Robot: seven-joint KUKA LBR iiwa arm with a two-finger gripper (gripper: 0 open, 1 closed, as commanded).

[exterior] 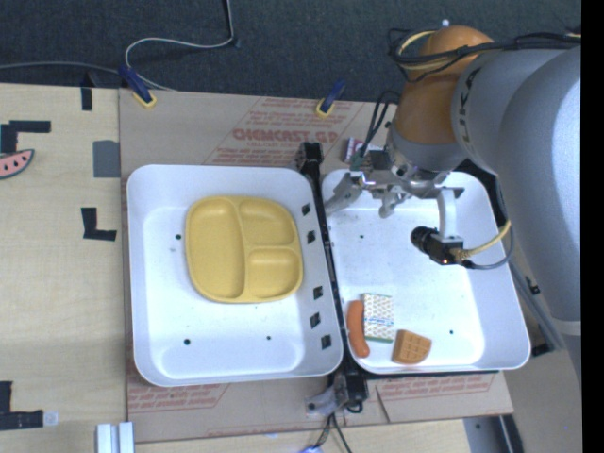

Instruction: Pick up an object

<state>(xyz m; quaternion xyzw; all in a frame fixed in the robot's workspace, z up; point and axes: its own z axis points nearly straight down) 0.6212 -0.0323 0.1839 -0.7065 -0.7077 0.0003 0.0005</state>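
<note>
While the arm (510,111) reaches in from the right, its gripper (363,194) hangs over the far-left corner of the right bin (472,319), close to the divider between the two bins. Fingers (342,192) look spread apart, metal tips splayed with a gap between them, nothing between them. Orange band (436,78) sits above the wrist, cables looping around it.

Right bin holds three items, all bunched at the near edge and well apart from the gripper: an orange sausage-shaped piece (356,328) lying lengthwise along the left wall, a small patterned packet (378,315) touching it on the right, and a tan waffle-like piece (411,347) just beside the packet (slightly nearer the camera).

Left bin (160,281) carries a yellow divided plate (244,248), three compartments, lying flat around the middle.

Both bins rest on a cardboard sheet (255,135) on the tabletop (57,281). Two blue-yellow clips (138,87) pin the sheet's far edge.
</note>
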